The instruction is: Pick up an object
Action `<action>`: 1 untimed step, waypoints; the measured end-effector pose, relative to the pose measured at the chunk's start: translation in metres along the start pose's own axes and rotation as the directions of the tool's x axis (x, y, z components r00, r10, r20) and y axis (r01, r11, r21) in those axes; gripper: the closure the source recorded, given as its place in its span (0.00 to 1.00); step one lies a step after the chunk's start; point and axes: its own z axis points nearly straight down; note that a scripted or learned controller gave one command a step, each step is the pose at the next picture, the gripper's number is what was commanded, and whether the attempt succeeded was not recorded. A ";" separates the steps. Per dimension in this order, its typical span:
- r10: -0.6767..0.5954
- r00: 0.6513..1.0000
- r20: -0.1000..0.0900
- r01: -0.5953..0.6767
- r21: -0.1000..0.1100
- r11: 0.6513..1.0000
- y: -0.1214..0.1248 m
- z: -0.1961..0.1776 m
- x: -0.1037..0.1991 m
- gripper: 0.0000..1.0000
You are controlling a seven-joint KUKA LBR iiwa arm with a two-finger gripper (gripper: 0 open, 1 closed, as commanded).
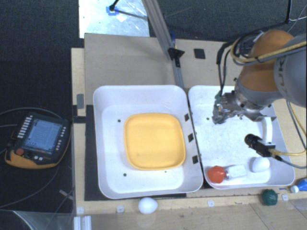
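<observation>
Camera view from above takes in a tan worktop (124,56) with two shallow white bins set side by side and touching along their inner edges. The left bin (108,128) holds a yellow square plate (154,140) with rounded corners, lying flat near its middle. The grey and orange arm (268,75) reaches over the right bin (230,147) from the right, and its end effector (219,115) hangs above the upper left part of that bin, over bare white floor and well apart from the things inside. From this angle I cannot tell whether the end effector is released or clenched, and nothing can be seen in its grasp. The loose objects lie along the near wall of the right bin: a red ball (216,174) in the near left corner, a small white tube-like piece (236,171) touching it on the right, and a white egg-shaped object (260,165) further right. Outside the bins, a second white egg (147,205) rests on the worktop just in front of the left bin, and a dark green ball (269,197) sits in front of the right bin's near right corner. A teach pendant (36,143) with a lit screen lies on the dark floor to the left.
</observation>
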 end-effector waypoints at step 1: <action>-0.001 1.000 0.000 0.001 0.000 1.000 0.007 -0.001 0.061 1.00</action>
